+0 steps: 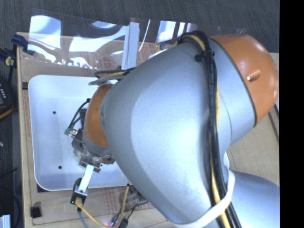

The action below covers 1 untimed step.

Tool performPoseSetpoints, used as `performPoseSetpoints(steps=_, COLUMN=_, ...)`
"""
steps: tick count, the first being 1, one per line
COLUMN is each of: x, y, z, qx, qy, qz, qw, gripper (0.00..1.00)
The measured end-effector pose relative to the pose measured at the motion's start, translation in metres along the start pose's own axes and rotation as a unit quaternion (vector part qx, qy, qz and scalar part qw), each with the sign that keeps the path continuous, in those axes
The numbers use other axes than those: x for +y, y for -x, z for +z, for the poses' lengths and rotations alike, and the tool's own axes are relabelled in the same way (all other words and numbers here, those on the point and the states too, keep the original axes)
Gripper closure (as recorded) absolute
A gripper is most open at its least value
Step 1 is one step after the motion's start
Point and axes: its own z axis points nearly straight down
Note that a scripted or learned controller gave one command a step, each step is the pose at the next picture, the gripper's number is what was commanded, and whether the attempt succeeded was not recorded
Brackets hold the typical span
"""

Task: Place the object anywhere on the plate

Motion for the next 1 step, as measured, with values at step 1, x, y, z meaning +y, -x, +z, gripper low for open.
performPoseSetpoints(steps=1, x=0.0003, y=0.0001, z=-0.0001, qx=0.000, qy=0.000, qz=0.000, qw=1.0000, gripper=0.00)
